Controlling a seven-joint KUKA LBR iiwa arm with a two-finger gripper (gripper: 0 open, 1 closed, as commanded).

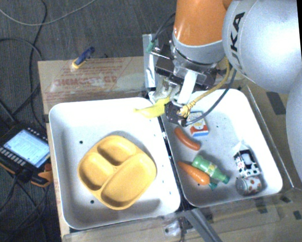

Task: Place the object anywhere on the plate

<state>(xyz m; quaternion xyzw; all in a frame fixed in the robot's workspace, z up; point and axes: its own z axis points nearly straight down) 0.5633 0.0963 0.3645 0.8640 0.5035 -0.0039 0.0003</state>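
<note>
Left bin [69,205] holds yellow plate [117,170] — right bin [256,113] holds carrot [193,172].

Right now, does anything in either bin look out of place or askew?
Yes: a yellow banana-like object hangs at the gripper, straddling the divide between the bins, not on the yellow divided plate. I cannot tell whether the gripper holds it.

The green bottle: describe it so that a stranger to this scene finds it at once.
Start at the right-hand white bin. Near its front edge, the green bottle lies on its side, touching an orange carrot. It is the one green thing there; the hot dog beyond it is reddish-orange.
</note>
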